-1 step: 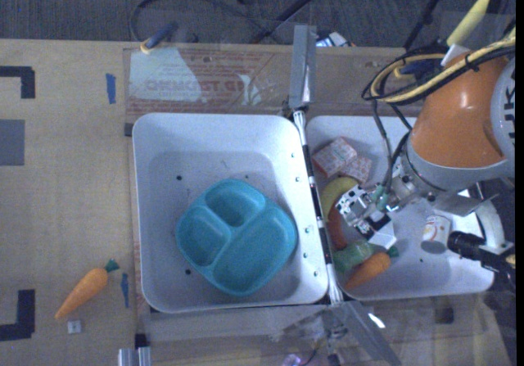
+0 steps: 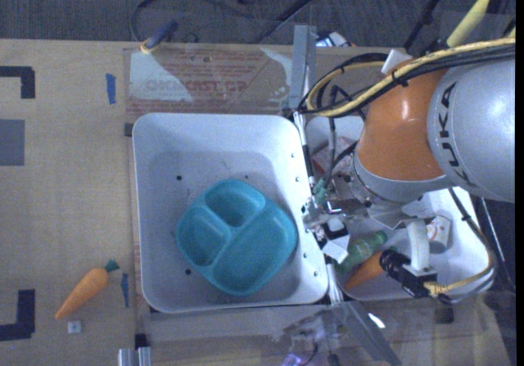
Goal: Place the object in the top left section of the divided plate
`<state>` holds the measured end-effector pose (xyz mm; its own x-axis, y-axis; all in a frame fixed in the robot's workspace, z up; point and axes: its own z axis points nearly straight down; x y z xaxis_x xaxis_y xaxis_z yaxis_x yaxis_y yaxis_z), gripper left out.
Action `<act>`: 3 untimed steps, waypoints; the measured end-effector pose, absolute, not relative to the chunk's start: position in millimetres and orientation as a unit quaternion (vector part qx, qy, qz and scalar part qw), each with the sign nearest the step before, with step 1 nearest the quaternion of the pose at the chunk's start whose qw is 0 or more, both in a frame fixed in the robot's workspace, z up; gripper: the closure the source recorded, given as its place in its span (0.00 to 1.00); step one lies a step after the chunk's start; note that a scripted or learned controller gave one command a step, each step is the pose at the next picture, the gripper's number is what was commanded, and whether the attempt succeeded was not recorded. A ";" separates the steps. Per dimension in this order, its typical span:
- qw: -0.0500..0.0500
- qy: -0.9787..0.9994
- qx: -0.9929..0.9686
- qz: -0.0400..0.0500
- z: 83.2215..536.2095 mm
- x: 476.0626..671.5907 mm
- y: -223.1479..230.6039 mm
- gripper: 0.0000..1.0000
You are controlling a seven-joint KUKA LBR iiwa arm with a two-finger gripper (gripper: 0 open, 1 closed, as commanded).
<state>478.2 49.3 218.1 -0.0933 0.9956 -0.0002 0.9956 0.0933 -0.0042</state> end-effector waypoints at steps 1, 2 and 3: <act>0.001 -0.689 -0.725 0.002 169.9 521.9 99.3 1.00; 0.001 -0.716 -0.698 0.002 225.9 477.6 162.3 1.00; 0.001 -0.717 -0.698 0.005 234.3 476.9 162.7 1.00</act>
